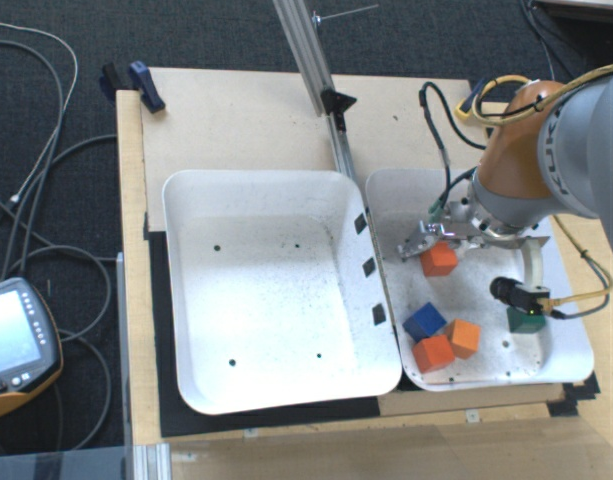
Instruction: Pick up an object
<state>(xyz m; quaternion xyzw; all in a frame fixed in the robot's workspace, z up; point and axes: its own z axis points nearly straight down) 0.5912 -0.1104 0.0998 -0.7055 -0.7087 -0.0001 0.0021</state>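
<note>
Camera view looks down on a bench (236, 108) with 2 white bins side by side. The left bin (186, 268) has only small dark specks on its floor. The right bin (576, 353) has the blocks in it.

An orange block (440, 260) sits near the middle of the right bin. The pincer (433, 236) is right over it, at the end of the grey arm (576, 148) with its orange band (511, 153). The arm hides the tips, so I cannot tell if the pincer is clenched or released, or if it has the block.

Lower in the right bin, 3 blocks lie close together: a blue block (424, 321), a second orange block (434, 353) touching it from below, and a lighter orange block (465, 337) just beside both. A green block (527, 319) sits apart from them on the right side, next to a black part with a yellow wire.

The blocks look small, hard and light. They likely will not bend or break. Their sides are flat, so 2 opposite flat sides are the best place to squeeze. The orange block under the pincer stands alone, so it looks easier to take than the 3 crowded ones, where a neighbour could get bumped.
</note>
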